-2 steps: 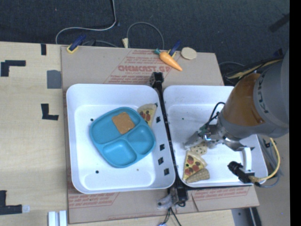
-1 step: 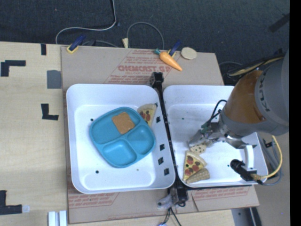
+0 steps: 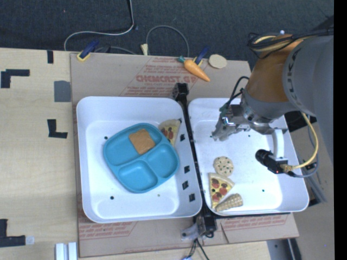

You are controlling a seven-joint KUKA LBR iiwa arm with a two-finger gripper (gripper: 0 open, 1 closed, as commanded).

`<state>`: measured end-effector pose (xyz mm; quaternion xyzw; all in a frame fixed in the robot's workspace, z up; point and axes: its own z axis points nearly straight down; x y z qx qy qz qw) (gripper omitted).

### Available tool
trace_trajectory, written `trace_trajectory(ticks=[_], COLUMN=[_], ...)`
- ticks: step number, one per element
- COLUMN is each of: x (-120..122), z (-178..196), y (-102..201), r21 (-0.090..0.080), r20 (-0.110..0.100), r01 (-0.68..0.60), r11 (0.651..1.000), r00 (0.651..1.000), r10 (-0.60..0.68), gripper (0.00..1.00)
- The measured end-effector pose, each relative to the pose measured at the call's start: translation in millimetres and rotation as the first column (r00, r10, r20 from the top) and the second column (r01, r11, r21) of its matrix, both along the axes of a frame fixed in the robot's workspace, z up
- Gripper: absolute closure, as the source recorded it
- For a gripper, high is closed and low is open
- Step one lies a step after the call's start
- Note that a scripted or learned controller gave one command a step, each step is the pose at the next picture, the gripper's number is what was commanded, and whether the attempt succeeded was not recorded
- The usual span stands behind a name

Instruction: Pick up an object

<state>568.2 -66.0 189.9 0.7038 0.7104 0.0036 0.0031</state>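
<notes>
My gripper [image 3: 221, 132] hangs over the upper left part of the right bin [image 3: 293, 199], its dark fingers pointing down and left; nothing shows between them. Below it in the same bin lie a round cookie [image 3: 223, 166] and a pizza slice [image 3: 221, 190] with a pale crust end. In the left bin [image 3: 92, 199] sits a blue divided plate [image 3: 142, 158] carrying a brown toast square [image 3: 142, 141]. Another pizza slice [image 3: 171, 129] leans at the plate's upper right edge.
An orange carrot [image 3: 196, 69] and a round tan disc [image 3: 218, 62] lie on the cardboard behind the bins. A black divider clip [image 3: 180, 92] runs between the two bins. Cables loop at the back of the bench.
</notes>
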Motion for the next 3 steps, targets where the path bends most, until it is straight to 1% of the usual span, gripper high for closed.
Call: trace_trajectory(ticks=[1, 2, 3], x=[-3.8, 71.5, 49.1], z=[-6.0, -5.8, -5.9], y=[-4.1, 25.4, 19.1], r21=[-0.001, 0.0, -0.002], r20=[-0.01, -0.005, -0.011], r01=[0.007, 0.003, 0.009], r11=[1.0, 1.0, 1.0], r00=[1.0, 1.0, 1.0], r10=[-0.007, -0.003, -0.009], gripper=[0.0, 0.0, 0.0])
